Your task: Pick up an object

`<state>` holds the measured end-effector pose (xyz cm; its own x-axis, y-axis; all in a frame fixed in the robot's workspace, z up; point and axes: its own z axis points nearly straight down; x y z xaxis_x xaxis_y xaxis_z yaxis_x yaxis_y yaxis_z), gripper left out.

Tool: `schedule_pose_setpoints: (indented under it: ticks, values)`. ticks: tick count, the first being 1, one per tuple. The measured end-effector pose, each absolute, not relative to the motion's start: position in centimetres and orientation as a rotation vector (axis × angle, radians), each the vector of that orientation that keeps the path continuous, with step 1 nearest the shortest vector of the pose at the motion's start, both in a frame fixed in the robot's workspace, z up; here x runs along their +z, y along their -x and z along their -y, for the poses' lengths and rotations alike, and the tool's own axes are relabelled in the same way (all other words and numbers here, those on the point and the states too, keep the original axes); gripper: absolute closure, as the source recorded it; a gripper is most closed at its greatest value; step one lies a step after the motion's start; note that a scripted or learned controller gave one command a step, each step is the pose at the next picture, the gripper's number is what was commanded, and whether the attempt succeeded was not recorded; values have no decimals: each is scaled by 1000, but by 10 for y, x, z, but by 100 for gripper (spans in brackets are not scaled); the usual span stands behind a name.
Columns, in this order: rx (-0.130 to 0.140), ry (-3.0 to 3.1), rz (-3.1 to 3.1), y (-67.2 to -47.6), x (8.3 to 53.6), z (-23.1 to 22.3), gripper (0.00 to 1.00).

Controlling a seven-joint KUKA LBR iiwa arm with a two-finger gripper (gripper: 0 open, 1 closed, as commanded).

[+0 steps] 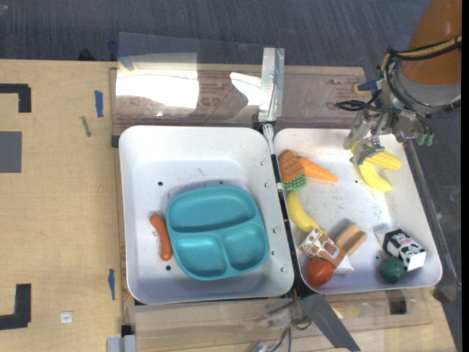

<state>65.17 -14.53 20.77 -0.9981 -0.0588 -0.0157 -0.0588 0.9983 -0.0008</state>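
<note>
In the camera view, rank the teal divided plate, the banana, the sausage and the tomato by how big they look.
1. teal divided plate, by far the largest
2. banana
3. sausage, close to the banana in length but thinner
4. tomato, smallest

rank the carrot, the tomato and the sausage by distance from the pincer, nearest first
Measured from the pincer, over the right bin's far corner:
1. Carrot, right bin, toward its left side.
2. Tomato, right bin, near edge.
3. Sausage, left bin, beside the blue tray.
</note>
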Motion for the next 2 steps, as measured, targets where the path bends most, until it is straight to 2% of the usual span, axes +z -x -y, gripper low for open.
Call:
schedule_pose_setpoints:
  ticks: [1, 2]
  values:
    - [1, 84, -3136, -649, 200, 148, 0]
    - [-3, 238, -3121, -641, 98, 133, 0]
